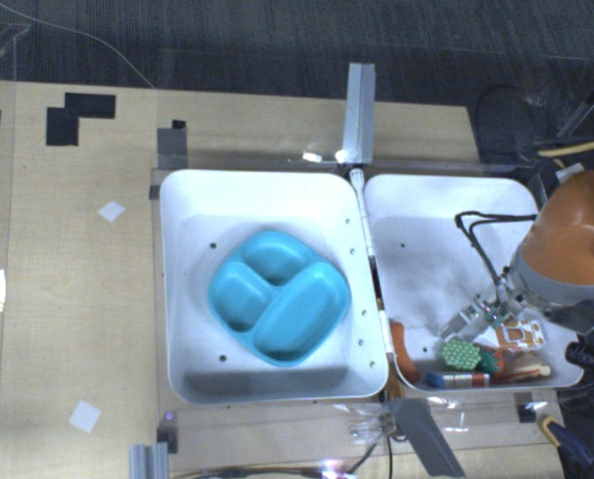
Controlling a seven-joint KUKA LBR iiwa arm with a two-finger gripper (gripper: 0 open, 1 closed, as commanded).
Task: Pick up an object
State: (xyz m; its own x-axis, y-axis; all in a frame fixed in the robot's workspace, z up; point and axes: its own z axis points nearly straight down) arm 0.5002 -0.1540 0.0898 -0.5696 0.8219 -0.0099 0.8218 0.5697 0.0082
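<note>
In the right bin (426,228) a heap of small objects lies at the near edge: a green dotted round piece (461,353), a brown curved piece (400,347), a wooden stick-like piece (521,371) and a blue-and-red marker-like piece (454,379). My gripper (481,317) hangs just above and behind the green piece, at the end of the grey arm with its orange band (576,233). The metal fingers point down-left toward the heap. I see nothing held between them.
The left bin (192,218) holds a blue divided tray (280,295) in its middle. A metal post (359,113) stands behind the wall between the two bins. Black cable (476,230) runs across the right bin's back half.
</note>
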